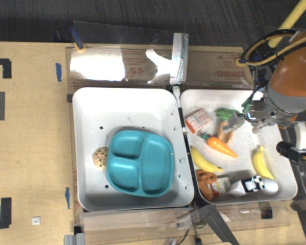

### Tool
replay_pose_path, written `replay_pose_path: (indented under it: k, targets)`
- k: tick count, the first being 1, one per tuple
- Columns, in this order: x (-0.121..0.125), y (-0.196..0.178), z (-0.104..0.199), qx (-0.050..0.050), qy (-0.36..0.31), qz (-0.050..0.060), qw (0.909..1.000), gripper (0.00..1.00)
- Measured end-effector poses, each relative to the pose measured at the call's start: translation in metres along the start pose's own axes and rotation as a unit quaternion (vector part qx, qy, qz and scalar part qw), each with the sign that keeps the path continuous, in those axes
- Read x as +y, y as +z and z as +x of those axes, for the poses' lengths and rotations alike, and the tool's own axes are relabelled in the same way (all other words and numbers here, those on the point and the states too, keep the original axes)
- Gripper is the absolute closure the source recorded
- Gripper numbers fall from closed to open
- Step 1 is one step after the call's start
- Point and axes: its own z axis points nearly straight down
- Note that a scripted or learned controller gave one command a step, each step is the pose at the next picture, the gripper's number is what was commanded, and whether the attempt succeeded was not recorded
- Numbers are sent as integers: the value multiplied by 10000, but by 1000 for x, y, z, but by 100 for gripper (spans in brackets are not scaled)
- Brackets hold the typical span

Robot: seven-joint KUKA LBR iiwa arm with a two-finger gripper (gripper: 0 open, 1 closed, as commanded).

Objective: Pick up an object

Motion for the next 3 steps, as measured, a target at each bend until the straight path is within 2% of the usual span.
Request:
replay_pose_path:
  k: [1,2,3]
  targets:
    - [2,97,26,-10,-409,-28,9992,0]
    - [2,88,26,-13,-393,-31,9992,100]
    - [2,100,20,3,-78,-28,10000,100]
